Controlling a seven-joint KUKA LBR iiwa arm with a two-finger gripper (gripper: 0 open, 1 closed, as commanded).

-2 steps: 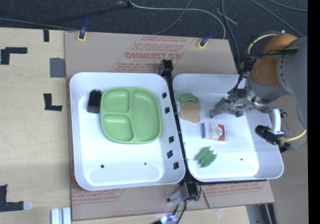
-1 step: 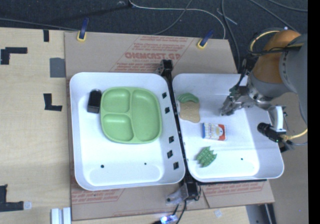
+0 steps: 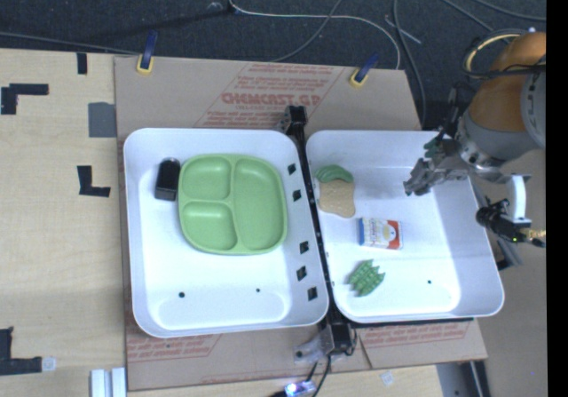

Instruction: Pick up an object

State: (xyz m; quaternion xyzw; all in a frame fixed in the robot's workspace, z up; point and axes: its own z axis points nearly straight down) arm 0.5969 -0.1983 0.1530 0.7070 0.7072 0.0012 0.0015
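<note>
Fingers (image 3: 421, 182) over right bin (image 3: 461, 297) — grip unclear; small carton (image 3: 380, 233) and green toy (image 3: 364, 278) nearby.

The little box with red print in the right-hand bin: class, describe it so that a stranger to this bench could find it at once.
Start at the right bin, the one the arm reaches into. Near its middle lies the small box, white with red and blue print. It is the one flat rectangular item there; the tan piece above it is rounded, and the spiky green toy below it is leafy.

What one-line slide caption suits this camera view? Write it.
End effector over the right bin near a small box and green toy; green plate in the left bin.
</note>
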